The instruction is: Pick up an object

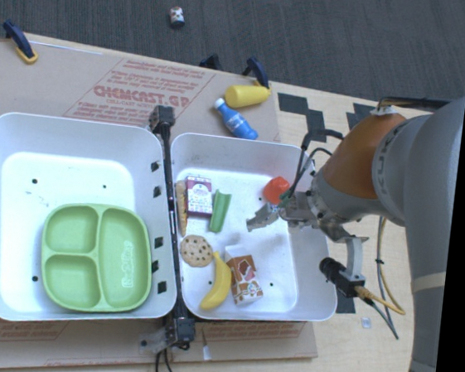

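Arm (pixel 400 175) over right bin (pixel 307 302); claw (pixel 260 220) beside tomato (pixel 276 188), grasping nothing.

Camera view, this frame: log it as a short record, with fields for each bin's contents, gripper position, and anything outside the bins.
left bin: green divided plate
right bin: banana, cookie, two small cartons, green stick, red object
gripper: over the right bin, beside the red object, nothing seen between its fingers
outside bins: yellow object and blue bottle on the cardboard
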### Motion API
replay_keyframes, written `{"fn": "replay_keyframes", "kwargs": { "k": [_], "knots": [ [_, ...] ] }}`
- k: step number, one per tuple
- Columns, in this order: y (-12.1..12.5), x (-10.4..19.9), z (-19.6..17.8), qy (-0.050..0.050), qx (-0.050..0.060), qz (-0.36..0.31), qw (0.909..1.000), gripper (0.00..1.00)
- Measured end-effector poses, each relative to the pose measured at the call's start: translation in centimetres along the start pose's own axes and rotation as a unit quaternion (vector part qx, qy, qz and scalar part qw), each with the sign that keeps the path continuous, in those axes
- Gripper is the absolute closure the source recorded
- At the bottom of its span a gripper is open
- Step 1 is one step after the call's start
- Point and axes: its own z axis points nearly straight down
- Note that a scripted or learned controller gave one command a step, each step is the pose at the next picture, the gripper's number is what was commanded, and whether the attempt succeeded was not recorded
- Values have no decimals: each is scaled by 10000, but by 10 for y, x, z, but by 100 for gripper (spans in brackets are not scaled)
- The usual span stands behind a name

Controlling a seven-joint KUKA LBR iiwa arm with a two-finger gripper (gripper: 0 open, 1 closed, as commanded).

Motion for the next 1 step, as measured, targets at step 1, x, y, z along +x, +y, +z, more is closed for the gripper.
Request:
{"fn": "replay_keyframes", "kwargs": {
  "k": [1],
  "knots": [
    [-65, 31, 18, 15, -2, 24, 10000, 0]
  ]
}}
